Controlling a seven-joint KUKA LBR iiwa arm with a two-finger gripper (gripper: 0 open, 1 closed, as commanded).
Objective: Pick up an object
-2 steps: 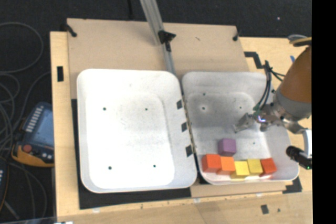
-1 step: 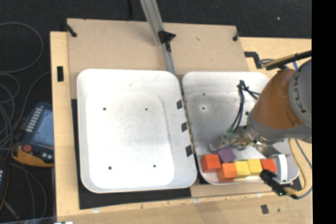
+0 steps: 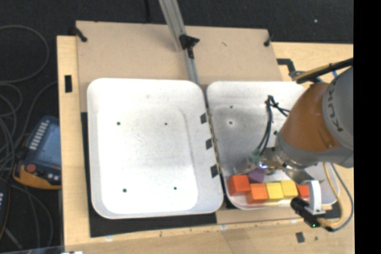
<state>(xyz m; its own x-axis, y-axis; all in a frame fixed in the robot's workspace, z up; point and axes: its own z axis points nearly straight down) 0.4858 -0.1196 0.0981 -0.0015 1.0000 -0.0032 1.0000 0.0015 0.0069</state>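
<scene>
Sitting side by side, the left bin (image 3: 149, 146) and right bin (image 3: 238, 104) fill the bench; near the right bin's front edge lie an orange block (image 3: 239, 184), purple piece (image 3: 257, 175), orange-yellow block (image 3: 259, 192) and yellow blocks (image 3: 281, 190), just beside the arm's (image 3: 312, 125) gripper (image 3: 266, 165), whose state I cannot tell

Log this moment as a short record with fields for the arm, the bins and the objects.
arm: grey KUKA arm with orange band, reaching in from the view's right, over the right bin
gripper: low over the blocks, fingers hidden
right shallow white bin: blocks gathered at its near edge
objects: orange block, small purple block, orange-yellow block, yellow blocks
left shallow white bin: dark dots on its floor
</scene>
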